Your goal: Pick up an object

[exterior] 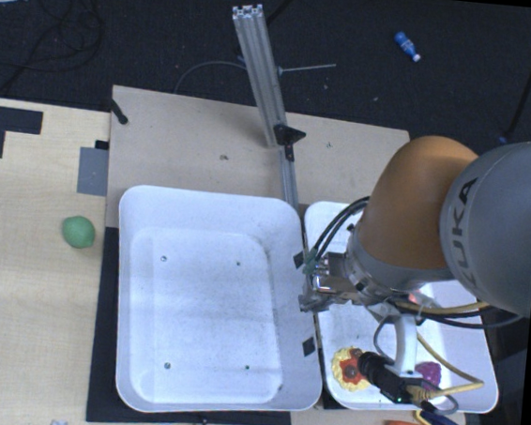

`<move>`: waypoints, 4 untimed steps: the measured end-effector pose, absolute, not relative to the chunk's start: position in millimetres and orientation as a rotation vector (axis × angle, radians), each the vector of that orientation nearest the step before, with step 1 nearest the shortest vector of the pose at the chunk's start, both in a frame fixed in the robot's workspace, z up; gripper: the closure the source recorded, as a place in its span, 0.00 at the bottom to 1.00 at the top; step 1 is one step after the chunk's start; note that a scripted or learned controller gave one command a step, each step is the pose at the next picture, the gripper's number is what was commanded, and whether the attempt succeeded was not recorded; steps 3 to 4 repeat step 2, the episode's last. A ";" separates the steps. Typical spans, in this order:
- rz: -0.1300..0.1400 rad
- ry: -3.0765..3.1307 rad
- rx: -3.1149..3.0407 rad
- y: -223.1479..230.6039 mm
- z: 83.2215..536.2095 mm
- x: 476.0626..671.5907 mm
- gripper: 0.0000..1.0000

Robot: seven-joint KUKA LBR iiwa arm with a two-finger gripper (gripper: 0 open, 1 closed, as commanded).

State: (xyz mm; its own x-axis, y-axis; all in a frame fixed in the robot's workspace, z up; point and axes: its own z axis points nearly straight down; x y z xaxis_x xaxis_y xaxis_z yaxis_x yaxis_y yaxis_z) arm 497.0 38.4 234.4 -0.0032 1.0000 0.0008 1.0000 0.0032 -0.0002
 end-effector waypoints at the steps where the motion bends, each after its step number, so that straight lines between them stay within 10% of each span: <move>1: 0.000 -2.224 -2.217 84.8 237.3 489.1 1.00; 2: 0.001 -2.222 -2.220 83.4 237.3 489.3 0.00; 4: 0.001 -2.222 -2.220 83.4 237.3 489.3 0.00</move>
